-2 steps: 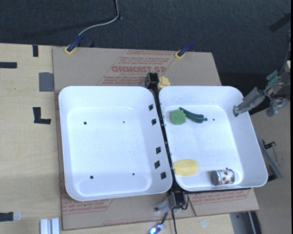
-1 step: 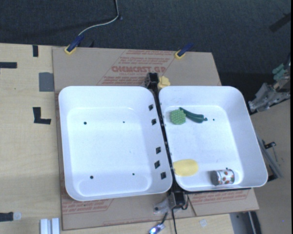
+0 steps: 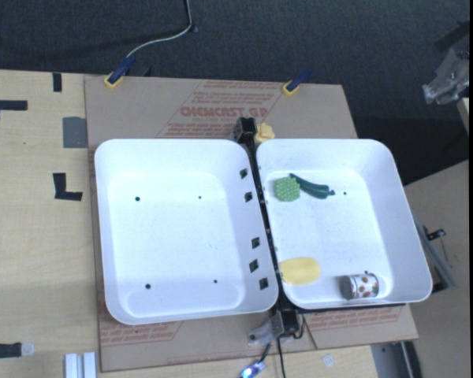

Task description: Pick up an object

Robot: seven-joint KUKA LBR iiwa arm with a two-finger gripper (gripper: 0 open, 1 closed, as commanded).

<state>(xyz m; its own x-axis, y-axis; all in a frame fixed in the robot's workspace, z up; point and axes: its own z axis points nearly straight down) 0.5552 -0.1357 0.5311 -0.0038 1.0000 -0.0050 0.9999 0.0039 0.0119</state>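
Note:
The right bin [image 3: 394,211] holds several small things. A green bumpy ball [image 3: 286,189] lies near its back left, touching a dark green pepper-shaped piece [image 3: 314,187]. Near the front left wall lies a flat yellow piece [image 3: 300,271]. A small grey cylinder with red dots [image 3: 361,287] rests on its side at the front. A grey part of my arm with the gripper [image 3: 448,83] hangs at the far upper right, well outside and above the bins, with nothing seen in it.
The left bin [image 3: 110,211] sits beside the right one on a brown cardboard sheet [image 3: 213,109]. Black clips [image 3: 256,242] run along the shared wall. A white cable [image 3: 162,42] and two blue-yellow clamps [image 3: 120,71] lie behind the bins.

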